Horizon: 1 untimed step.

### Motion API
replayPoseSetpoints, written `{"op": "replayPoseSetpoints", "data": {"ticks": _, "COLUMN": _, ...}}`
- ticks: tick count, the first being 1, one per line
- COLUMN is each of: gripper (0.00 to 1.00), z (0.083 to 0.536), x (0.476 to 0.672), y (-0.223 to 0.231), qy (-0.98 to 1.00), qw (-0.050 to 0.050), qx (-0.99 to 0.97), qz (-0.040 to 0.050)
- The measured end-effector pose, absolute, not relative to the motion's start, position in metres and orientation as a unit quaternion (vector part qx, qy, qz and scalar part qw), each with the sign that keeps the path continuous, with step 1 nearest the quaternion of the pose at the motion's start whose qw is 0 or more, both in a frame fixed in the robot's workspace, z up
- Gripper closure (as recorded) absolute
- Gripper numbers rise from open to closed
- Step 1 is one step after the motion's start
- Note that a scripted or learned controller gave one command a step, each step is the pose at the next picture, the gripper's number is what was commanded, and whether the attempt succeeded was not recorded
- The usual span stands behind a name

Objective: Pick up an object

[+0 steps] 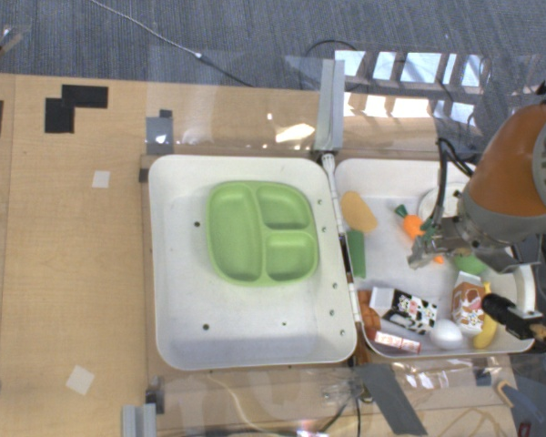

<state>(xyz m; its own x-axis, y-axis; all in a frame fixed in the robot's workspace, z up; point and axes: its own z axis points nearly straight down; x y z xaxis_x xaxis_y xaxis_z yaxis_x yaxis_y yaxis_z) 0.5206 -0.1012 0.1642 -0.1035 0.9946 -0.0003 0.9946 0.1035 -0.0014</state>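
**Claw low over the right bin, nothing seen between its fingers**

Camera view: you had the grey arm with its orange band (519, 167) reaching in from the right, and its claw (428, 247) sat low over the middle of the right-hand shallow white bin (382, 189). Whether the claw was wide or narrow you could not have told from this slant.

Your candidates for picking all lay in that right bin. A small orange carrot-shaped toy with a green top (408, 221) lay just beside the claw, on its upper left. A tan, bread-like oval piece (358, 212) rested near the bin's left wall, with a flat green stick-shaped piece (356, 252) just below it along the same wall. Toward the lower edge you had a black-and-white cow-patterned carton (410, 311), a small red-and-white packet (396, 340) beneath it, a white egg-shaped ball (448, 334), a yellow banana-shaped toy (486, 332) and a red-and-white printed carton (469, 304), all crowded close together. A small green piece (470, 265) lay just right of the claw.

In the left-hand shallow white bin (177, 326) you had a light green plastic tray with three compartments (261, 233), lying flat near the middle. Both bins stood side by side on the pale wooden table (64, 244).
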Motion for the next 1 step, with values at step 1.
{"op": "replayPoseSetpoints", "data": {"ticks": 1, "gripper": 1.00, "z": 0.2591, "x": 0.6091, "y": -0.1062, "qy": -0.734, "qw": -0.005, "qx": -0.679, "qz": -0.0037}}
